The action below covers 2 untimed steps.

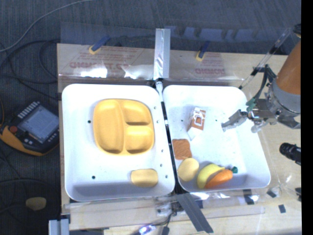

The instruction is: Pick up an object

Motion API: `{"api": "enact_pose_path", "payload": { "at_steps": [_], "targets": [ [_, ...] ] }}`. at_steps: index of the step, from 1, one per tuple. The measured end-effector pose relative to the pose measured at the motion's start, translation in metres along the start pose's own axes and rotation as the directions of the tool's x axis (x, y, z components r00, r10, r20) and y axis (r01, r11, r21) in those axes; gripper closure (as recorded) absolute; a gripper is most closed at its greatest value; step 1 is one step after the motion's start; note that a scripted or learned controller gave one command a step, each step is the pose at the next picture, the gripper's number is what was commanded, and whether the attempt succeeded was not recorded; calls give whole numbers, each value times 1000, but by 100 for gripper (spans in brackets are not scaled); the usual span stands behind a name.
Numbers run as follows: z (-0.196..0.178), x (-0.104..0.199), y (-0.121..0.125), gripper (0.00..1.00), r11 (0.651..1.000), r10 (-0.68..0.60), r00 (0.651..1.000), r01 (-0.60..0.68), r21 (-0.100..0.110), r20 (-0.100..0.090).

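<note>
Camera view: wood bench [215, 67] on dark carpet [29, 28]; carrot [219, 177] (long axis 2–8 o'clock) in right bin [254, 155]; gripper [244, 120] open, empty.

left bin [78, 131]: tray [123, 126] centre, bun [144, 177] at 5 o'clock | right bin [254, 155]: carrot [220, 177] at 6 o'clock

Bench: wooden top [68, 62] bearing both bins, clear plastic sheeting [122, 65] along its far edge.
Clamps: two blue-and-yellow clips [99, 43] [201, 53] on the far edge.
Floor: dark carpet [29, 33] with cables [49, 11].
Pendant: orange-rimmed handheld controller [29, 129] lying left of the bench.
</note>
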<state>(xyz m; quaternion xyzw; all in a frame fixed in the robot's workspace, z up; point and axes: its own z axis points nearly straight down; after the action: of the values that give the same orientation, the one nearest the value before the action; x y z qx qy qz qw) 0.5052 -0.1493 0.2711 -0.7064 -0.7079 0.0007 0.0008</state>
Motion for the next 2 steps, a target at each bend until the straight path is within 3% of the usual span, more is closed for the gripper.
{"api": "enact_pose_path", "payload": {
  "at_steps": [1,2],
  "targets": [
    [42,52,62,0,995,95,995,-95,1,-1],
    [153,54,91,0,983,183,983,-183,3,2]
  ]
}}
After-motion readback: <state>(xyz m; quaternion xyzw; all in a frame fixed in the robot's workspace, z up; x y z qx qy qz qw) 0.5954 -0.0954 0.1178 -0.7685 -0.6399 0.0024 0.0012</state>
